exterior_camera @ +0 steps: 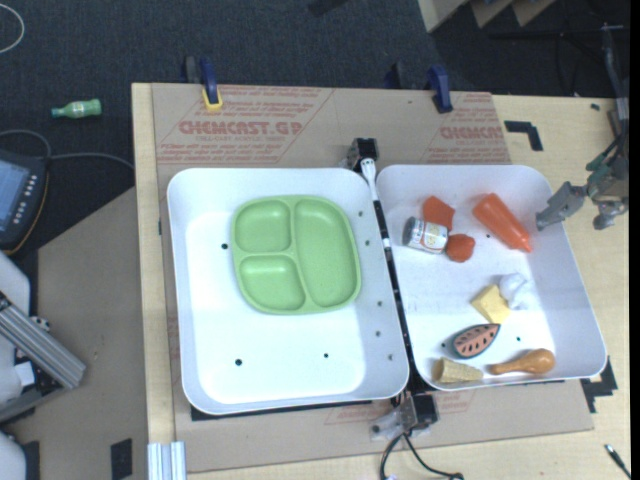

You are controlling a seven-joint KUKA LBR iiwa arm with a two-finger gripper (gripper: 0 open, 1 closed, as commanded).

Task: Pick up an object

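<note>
The right bin holds several small items. An orange carrot-shaped piece, a red-orange block, a small labelled can and a red ball lie near its far side. A yellow wedge, a white scrap, a grey and red oval, a tan slice and a brown drumstick lie nearer the front. My gripper hovers over the bin's far right rim, open, with nothing between its fingers. It stands just right of the carrot piece.
The left bin holds a green divided plate. Blue clamps grip the bench's far edge. A green bottle lies on the floor at the left, next to a dark pendant.
</note>
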